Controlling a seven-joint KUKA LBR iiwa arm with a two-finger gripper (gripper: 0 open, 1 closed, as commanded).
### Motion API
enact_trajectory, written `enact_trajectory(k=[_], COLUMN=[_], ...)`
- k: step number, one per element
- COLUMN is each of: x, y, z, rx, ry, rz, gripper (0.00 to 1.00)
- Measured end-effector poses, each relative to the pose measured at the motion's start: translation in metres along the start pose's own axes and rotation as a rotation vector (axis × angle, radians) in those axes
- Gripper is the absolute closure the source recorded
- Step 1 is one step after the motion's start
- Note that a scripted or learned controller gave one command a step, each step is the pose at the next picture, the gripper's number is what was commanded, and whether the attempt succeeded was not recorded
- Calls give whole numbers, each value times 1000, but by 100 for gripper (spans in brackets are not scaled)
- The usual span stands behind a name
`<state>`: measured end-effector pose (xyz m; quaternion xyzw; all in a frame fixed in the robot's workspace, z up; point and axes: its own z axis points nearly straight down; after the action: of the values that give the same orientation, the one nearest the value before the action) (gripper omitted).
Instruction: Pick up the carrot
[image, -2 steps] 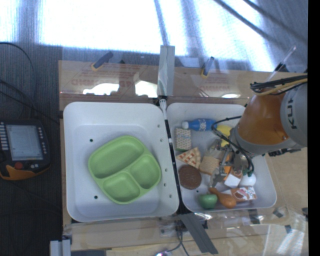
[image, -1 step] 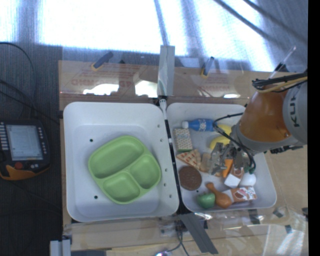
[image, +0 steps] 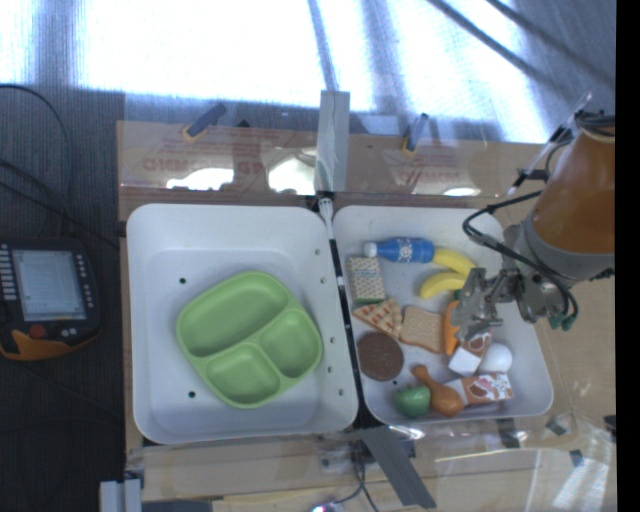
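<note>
You see the hand (image: 478, 312) low over the right bin (image: 540, 400), and I take this as the approach-and-grasp step, not yet a lift; the carrot (image: 451, 328) is the small orange piece which lies just left of the hand, touching or nearly touching it, with the toast slice (image: 424, 328) directly on its left side and the banana (image: 443, 277) above it; whether the hand is open or closed you cannot tell, because the metal parts blur together there, so do not count the carrot as gripped; around the carrot the things are crowded: a white piece (image: 464, 362) and an egg (image: 497, 357) sit just below it, the brown round cookie (image: 380, 356) further to its left; the green plate (image: 250, 338) is well apart from the carrot, in the left bin (image: 150, 260); in my judgement the next move needs the hand centred over the carrot, then closing firmly on it alone, then a straight rise; the risk is that the toast or the white piece is caught together.
</note>
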<state>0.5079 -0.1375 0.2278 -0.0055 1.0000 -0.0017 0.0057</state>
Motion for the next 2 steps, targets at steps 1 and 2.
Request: enact_trajectory(k=[1,2], x=[2,-20], y=[1,-36], z=[4,128], rx=[-3,-1], ry=[9,-4], rz=[0,187], gripper=[0,0])
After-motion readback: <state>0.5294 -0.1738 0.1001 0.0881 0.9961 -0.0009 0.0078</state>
